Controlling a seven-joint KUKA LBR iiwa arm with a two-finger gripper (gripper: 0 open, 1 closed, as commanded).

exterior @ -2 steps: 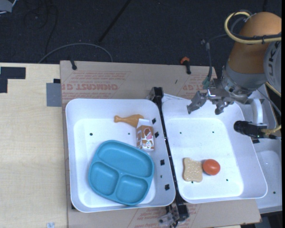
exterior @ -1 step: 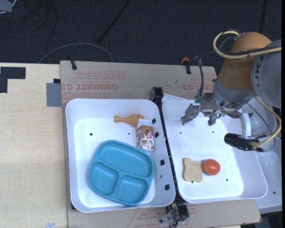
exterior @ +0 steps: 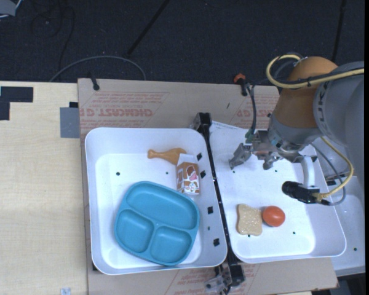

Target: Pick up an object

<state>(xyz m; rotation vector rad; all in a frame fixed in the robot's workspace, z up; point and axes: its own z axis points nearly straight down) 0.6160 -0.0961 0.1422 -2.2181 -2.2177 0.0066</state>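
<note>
The arm reaches over the right bin (exterior: 332, 238), its gripper (exterior: 253, 156) spread open and holding nothing, above a slice of bread (exterior: 249, 220) touching a red tomato (exterior: 273, 216).

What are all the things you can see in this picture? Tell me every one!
bins: two, white, side by side on the bench
divided plate: one, blue, lying in the left bin
drumstick toy: one, tan, in the left bin above the plate
small carton: one, brown and white, in the left bin by the middle divider
slice of bread: one, pale brown, low in the right bin
tomato: one, red, in the right bin touching the bread's right side
cardboard sheet: one, brown with red print, under the bins
arm: one, grey with an orange band, reaching in from the right
gripper: one, dark grey, over the upper part of the right bin
</note>
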